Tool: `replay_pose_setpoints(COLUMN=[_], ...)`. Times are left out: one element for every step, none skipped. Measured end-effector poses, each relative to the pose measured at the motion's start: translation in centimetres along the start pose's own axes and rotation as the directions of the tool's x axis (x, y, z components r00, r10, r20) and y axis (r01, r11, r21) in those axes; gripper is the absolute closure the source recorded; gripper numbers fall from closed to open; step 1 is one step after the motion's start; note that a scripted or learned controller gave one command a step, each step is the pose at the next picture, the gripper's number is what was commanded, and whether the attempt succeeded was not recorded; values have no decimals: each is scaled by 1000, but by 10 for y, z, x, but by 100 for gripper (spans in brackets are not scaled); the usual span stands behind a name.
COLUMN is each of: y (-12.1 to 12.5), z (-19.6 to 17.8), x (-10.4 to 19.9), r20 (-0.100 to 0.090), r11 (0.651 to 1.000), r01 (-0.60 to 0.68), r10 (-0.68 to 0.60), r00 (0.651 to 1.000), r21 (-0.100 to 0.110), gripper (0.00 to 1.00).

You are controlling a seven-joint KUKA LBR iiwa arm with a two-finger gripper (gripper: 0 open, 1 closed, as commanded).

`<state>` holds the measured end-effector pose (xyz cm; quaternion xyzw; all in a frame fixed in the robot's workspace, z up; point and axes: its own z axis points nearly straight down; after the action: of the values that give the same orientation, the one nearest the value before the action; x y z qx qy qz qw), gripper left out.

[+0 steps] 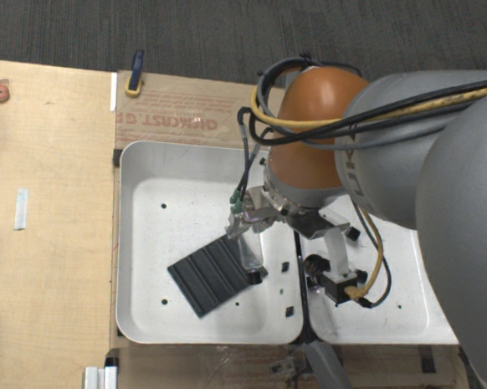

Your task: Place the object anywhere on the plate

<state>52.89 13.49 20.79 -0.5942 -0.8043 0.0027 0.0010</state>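
Black ribbed plate point(210, 281) lying flat & tilted in left bin point(140, 223), lower middle, right corner just under gripper point(247, 253). Gripper low over that corner; can't tell jaw state, no obj visible between tips, so can't confirm a hold. If holding: shift left to plate centre, go low before release — ribbed top could let obj slide.

Matt black ribbed plate point(210, 281) in a smooth white plastic bin point(138, 248).

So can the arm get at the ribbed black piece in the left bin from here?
Probably yes: the gripper sits right at the upper-right edge of the ribbed black piece, which lies flat in the left bin with nothing on it.
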Motion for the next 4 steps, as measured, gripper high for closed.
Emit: replay_pose_setpoints(y=[-30,-17,-43,-3], z=[-102,-86,-122,-64], x=[-19,37,-2,-46], r20=[1,1,3,2], r11=[997,954,871,722], r01=[83,300,491,692], r10=[-83,-300,-491,-692], r00=[997,954,871,722], r21=[-2,-2,-5,-3], gripper=[100,100,100,100])
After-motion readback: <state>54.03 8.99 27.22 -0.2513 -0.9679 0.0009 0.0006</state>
